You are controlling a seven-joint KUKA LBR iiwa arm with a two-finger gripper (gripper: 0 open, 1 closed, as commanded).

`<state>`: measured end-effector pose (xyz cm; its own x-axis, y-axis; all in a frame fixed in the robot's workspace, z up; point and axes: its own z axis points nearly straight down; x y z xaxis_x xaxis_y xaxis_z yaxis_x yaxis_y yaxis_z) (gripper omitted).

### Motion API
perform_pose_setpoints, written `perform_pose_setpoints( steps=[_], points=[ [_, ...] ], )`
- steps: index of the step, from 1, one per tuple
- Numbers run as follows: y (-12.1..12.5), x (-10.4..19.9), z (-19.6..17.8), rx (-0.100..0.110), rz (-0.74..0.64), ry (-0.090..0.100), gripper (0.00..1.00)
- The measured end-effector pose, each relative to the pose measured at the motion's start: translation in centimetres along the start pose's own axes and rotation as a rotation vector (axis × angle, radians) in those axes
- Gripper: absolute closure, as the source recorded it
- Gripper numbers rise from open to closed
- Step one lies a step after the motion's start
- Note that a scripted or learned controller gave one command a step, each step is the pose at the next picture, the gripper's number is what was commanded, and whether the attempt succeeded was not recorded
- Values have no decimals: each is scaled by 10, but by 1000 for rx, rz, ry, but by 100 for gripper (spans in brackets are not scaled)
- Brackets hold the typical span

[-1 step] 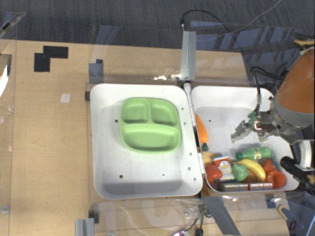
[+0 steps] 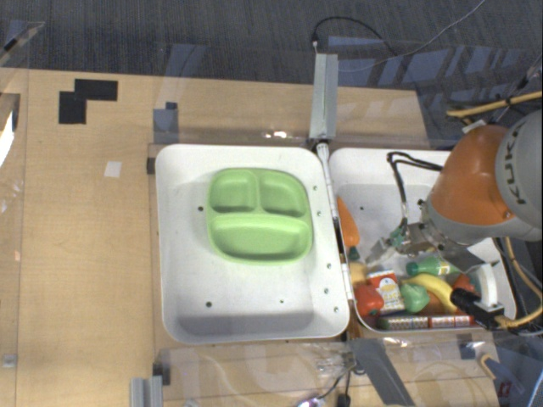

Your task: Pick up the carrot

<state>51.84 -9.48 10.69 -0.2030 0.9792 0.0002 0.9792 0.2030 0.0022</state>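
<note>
Notably, carrot (image 2: pixel 346 224) against bin wall (image 2: pixel 333 227)

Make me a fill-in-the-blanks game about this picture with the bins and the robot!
1. The green plate lies in the ____ bin.
2. The carrot lies in the right bin, against its ____ wall.
3. The green plate has ____ compartments.
4. The band on the arm is ____.

Missing words: left; left; three; orange

Two white bins sit side by side: the left bin (image 2: pixel 182 303) and the right bin (image 2: pixel 365 176). One green divided plate (image 2: pixel 259 214) has three compartments. One carrot (image 2: pixel 346 221) and one banana (image 2: pixel 434 288) show.
</note>
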Motion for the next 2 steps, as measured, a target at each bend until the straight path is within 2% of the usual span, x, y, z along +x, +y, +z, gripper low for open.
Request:
perform_pose_setpoints(
  steps=[1,2],
  points=[
    [4,-11,17,-13,688,3,0],
    [6,-11,5,-18,686,4,100]
  ],
)
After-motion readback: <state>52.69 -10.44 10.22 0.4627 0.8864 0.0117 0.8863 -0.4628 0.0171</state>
